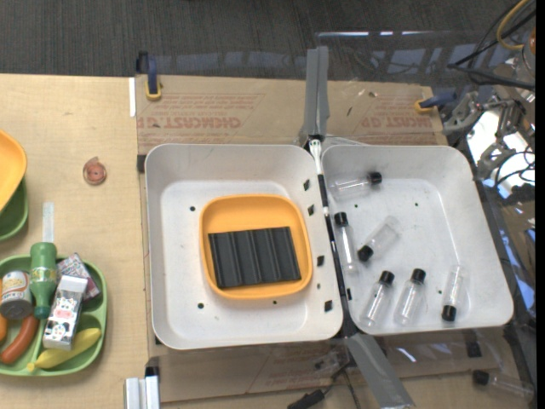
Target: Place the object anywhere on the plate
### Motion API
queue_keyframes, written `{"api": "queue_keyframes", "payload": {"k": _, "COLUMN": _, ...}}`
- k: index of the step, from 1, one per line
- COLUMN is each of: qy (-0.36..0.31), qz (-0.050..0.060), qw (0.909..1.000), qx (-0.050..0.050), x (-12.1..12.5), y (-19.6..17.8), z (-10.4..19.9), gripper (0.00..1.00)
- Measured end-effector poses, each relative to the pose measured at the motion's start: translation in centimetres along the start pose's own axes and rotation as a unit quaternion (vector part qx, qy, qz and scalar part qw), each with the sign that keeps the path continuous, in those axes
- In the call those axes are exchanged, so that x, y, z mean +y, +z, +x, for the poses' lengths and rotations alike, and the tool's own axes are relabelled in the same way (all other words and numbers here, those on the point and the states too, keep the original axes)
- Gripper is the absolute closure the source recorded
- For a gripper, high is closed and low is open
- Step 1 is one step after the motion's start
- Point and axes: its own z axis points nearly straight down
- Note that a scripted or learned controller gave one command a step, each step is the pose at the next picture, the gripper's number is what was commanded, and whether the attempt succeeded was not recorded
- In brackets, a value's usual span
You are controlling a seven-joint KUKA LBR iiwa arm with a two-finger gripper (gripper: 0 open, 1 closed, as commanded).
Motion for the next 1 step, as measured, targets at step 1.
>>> {"api": "queue_keyframes", "payload": {"k": 1, "qy": -0.171, "qz": 0.000, "qw": 0.9853, "qx": -0.001, "x": -0.05, "y": -2.25, "z": 0.01, "gripper": 0.00}}
